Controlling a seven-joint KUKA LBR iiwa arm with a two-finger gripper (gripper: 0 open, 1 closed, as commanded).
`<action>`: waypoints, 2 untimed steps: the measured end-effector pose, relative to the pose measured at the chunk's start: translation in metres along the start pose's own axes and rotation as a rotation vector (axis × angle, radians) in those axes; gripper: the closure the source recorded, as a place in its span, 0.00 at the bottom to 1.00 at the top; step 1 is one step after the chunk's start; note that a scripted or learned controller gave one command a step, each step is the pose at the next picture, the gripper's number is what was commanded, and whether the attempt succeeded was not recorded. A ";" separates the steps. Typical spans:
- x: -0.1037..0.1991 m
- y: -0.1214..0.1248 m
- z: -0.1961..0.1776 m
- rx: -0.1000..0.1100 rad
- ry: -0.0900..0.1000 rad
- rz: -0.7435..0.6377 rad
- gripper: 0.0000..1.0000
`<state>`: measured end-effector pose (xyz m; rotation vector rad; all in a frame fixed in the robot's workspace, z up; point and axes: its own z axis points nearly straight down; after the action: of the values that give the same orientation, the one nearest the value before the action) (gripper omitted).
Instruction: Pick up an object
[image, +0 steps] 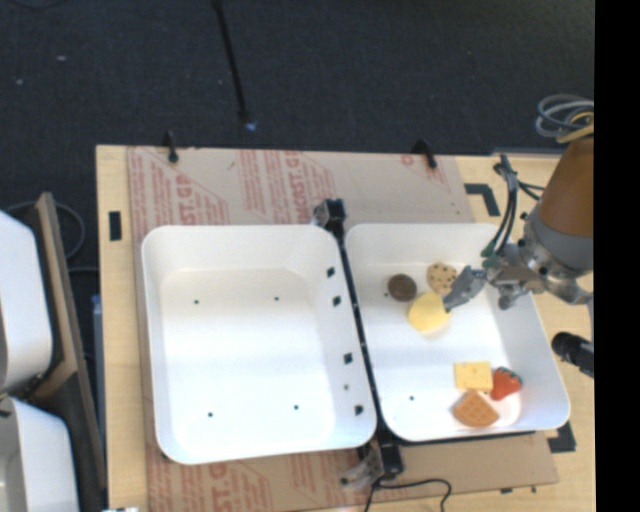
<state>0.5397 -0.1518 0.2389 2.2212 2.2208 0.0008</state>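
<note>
The pincer (478, 284) hangs over the upper middle of the right bin (520, 340), carried by the grey arm with its orange band (570, 195) reaching in from the right edge. One grey finger (463, 289) slants down and to the left; the other sits toward the arm side with a gap between them, so the pincer stands released, with nothing between its fingers.

Closest to it, just below and to the left of the finger tip, lies a pale yellow round piece (428, 314), apparently touching that tip or nearly so. Just beside the pincer on its left sits a speckled tan cookie (441, 275), and a little farther left a dark brown round piece (402, 288).

Farther off, toward the near corner of the same bin, lie a yellow square cracker (473, 376), a small red piece (507, 383) touching its right side, and an orange waffle-like piece (476, 409) just below them.

Farthest from the pincer, across the dividing rims, is the left bin (160, 300), resting with its neighbour on a cardboard sheet (240, 185).
</note>
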 end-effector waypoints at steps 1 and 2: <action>0.045 0.043 0.109 0.010 0.002 -0.003 0.00; 0.042 0.045 0.093 -0.001 0.000 0.002 1.00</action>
<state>0.5845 -0.1102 0.1460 2.2226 2.2182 0.0013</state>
